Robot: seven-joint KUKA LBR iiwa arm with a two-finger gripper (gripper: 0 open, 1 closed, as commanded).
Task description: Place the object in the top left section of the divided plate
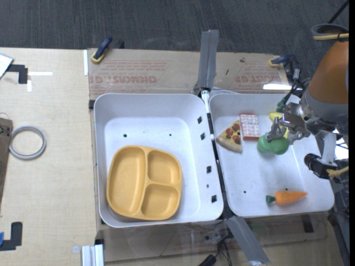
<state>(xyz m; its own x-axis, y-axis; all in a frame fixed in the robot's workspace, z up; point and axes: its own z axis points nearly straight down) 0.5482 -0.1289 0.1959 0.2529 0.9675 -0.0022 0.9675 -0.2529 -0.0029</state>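
A yellow divided plate [145, 182] lies in the left bin [111, 115], with one long section on its left and two smaller ones on its right. In the right bin [260, 198] are a pizza slice toy [231, 137], a red-and-white box [249, 126], a green round toy [274, 146], a yellow piece [274, 117] and a carrot toy [287, 197]. My gripper [275, 133] hangs low over the green toy, its fingers straddling the toy's top. The toy rests on the bin floor.
A roll of tape [25, 142] lies on the bench at far left. Blue clamps [101, 49] hold the cardboard behind the bins. A grey divider bar [208, 60] runs between the two bins. The arm's orange band [333, 76] is at the right edge.
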